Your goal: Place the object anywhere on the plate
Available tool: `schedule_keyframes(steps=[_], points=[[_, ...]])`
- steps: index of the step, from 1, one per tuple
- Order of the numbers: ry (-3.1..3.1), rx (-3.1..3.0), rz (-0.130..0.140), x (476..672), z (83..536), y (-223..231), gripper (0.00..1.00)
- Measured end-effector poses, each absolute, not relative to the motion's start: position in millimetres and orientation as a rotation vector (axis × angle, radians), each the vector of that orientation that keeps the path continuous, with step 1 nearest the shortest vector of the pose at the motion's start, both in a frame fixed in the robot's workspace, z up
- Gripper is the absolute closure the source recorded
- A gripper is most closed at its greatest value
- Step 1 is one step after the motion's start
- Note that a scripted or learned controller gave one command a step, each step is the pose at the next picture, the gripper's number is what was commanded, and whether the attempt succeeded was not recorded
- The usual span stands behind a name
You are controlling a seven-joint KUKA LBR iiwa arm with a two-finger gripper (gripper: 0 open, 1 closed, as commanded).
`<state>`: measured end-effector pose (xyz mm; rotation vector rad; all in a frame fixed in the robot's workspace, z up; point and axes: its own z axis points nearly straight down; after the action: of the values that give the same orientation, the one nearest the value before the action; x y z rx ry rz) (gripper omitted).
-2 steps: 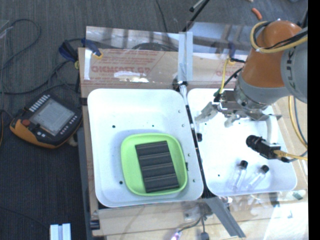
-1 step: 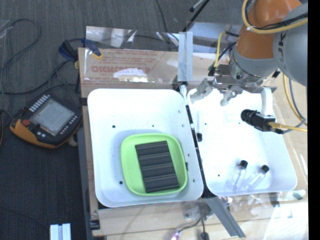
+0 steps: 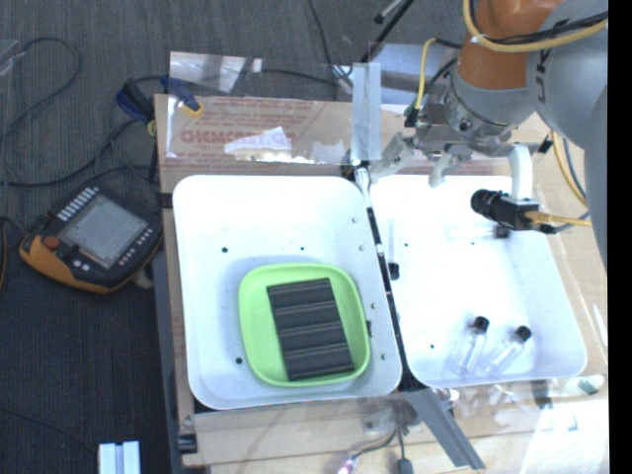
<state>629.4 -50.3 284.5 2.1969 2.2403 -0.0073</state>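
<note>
A dark grey ribbed block (image 3: 311, 329) lies flat on the light green plate (image 3: 253, 299), which sits in the left bin's front half. My gripper (image 3: 415, 166) hangs over the far left corner of the right bin (image 3: 553, 265), well away from the plate. Its two pale fingers are spread open, with nothing between them.
Two clear vials with black caps (image 3: 472, 342) (image 3: 509, 349) lie near the right bin's front edge. A black fitting (image 3: 499, 205) sticks out from the wrist over that bin. The left bin (image 3: 197, 265) has bare floor around the plate. A teach pendant (image 3: 94, 237) lies on the floor at left.
</note>
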Motion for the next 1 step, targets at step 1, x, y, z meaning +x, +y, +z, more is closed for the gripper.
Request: schedule_keyframes(steps=[1], points=[[2.171,2.268,-0.002,645.0,330.2,-50.8,0.0]])
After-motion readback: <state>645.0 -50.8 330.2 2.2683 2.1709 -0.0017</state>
